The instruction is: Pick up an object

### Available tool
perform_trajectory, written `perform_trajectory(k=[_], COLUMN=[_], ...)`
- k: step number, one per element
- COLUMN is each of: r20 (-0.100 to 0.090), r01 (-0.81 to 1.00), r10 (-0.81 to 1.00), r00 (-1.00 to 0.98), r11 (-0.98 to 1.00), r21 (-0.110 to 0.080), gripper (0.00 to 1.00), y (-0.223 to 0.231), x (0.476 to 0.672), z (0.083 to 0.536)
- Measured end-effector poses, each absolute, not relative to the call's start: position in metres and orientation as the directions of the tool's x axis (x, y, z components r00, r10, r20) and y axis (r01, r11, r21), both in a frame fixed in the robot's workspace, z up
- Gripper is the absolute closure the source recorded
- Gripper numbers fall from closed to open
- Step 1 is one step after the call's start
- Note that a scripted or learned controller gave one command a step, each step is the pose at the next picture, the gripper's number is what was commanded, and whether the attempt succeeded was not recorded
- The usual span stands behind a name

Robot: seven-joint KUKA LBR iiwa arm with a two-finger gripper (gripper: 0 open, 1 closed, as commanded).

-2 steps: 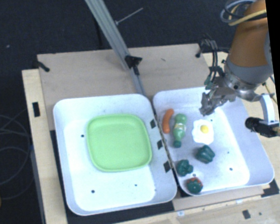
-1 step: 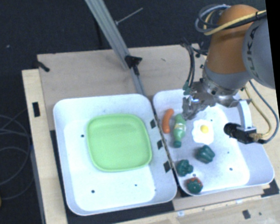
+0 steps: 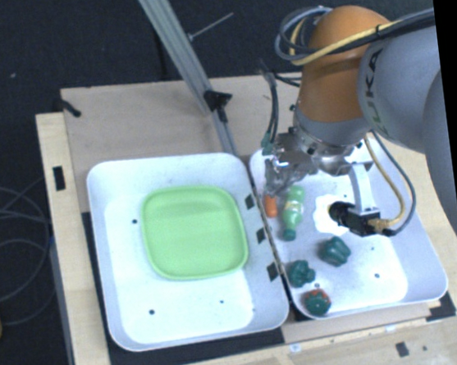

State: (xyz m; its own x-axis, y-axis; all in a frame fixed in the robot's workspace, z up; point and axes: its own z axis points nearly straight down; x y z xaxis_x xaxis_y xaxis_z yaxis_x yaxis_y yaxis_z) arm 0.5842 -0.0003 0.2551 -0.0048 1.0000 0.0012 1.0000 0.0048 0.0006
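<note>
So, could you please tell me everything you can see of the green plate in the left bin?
The green plate is a pale lime, rounded square with a shallow raised rim, and looks like matte plastic. It lies flat and right side up on the floor of the left bin, near the middle, a little towards the far wall. Nothing rests on it, and it touches only the bin floor. It looks whole and clean.

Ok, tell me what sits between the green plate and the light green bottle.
In the camera view, the two bins' adjoining rims run between the green plate and the light green bottle, and a small orange object lies beside the bottle.
</note>
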Motion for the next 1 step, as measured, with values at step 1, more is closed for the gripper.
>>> perform_trajectory(k=[1], r20=[0.000], r01=[1.000], r10=[1.000], r00=[-0.003], r11=[0.003], r21=[0.000], gripper=[1.00], y=[0.0441], x=[0.5891], z=[0.2419])
